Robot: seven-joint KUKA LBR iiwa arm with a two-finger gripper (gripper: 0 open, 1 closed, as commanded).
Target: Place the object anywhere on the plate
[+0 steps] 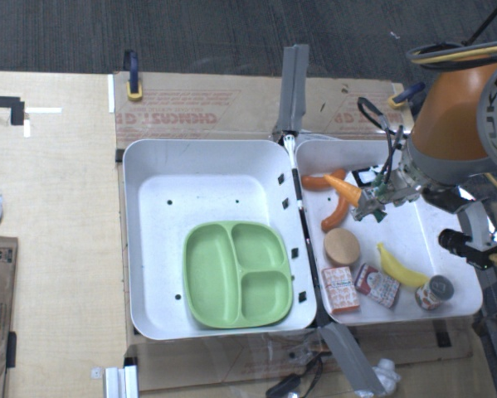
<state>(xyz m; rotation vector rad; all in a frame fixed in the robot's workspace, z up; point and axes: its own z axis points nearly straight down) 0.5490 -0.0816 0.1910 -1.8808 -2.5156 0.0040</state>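
Observation:
A green three-compartment plate [236, 274] lies in the left white bin [148, 222], toward its front. My gripper [371, 204] hangs low over the right bin [455, 305], just right of an orange curved piece [342, 199] and close to touching it. A red-orange sausage shape [316, 182] lies behind that piece. I see nothing clearly held. The arm's orange band [455, 114] rises at the upper right.
The right bin also holds a tan round disc [341, 245], a banana [400, 268], a red-and-white carton [339, 290], a small red packet [378, 287] and a can [435, 292]. A grey divider [294, 98] stands between the bins at the back.

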